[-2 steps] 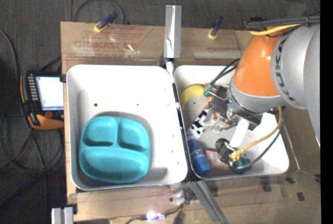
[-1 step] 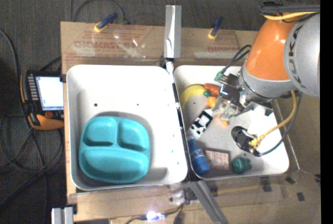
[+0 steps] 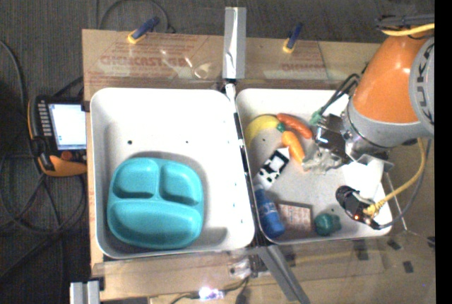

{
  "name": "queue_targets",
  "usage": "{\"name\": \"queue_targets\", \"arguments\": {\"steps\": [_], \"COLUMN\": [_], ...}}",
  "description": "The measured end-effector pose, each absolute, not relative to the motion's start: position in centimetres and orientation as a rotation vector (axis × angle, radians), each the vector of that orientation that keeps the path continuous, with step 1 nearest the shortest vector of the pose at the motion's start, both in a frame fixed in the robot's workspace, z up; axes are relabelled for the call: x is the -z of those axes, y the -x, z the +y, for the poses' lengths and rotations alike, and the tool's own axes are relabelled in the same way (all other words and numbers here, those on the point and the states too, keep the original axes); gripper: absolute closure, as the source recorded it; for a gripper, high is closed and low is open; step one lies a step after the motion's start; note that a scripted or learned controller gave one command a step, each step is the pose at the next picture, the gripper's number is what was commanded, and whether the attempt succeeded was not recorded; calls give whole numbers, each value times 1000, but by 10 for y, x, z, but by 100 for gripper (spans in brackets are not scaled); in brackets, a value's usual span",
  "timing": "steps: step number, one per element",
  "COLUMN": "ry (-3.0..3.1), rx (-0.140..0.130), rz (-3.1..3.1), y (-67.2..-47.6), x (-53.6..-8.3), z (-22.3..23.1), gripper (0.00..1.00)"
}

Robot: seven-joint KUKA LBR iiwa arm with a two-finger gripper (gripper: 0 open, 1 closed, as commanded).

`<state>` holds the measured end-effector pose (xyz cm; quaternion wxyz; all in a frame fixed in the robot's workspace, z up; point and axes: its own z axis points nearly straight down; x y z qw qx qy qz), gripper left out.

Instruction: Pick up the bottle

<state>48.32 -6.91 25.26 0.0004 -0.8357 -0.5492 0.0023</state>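
Bottle (image 3: 269,213) is blue and lies on its side in the right bin (image 3: 332,96), at about 7 o'clock of that bin, tight against the wall shared with the left bin (image 3: 152,99). It looks parked in the low corner, probably because the floor curves up to the wall there and a round body settles into it.

Gripper (image 3: 319,153) hangs near the bin's centre, toward 1 o'clock from the bottle and well apart from it, with nothing visibly between its jaws. The wrist covers the tips from this angle, so I cannot tell how wide the jaws stand.

Clutter around it:
- black-and-white block (image 3: 272,167) just at 12 o'clock of the bottle
- brown card (image 3: 296,215) just at 3 o'clock of the bottle, teal lump (image 3: 326,223) beyond it
- carrots (image 3: 294,133) and yellow fruit (image 3: 260,129) up at the bin's 11 o'clock
- teal divided plate (image 3: 155,202) sits in the left bin, irrelevant here

Judgement: grasp not started. The wall contact is the awkward part. One jaw gets little room on the wall side, so closing across the bottle's width, with the jaws in line with the wall, looks safer. Risk of the bottle rolling or sliding along the wall.
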Motion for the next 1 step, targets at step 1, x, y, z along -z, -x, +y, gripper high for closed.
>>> {"name": "queue_targets", "arguments": {"steps": [1], "ry": [2672], "rx": [-6], "rz": [-1649], "y": [-484], "x": [-253], "z": [-34], "gripper": [100]}}
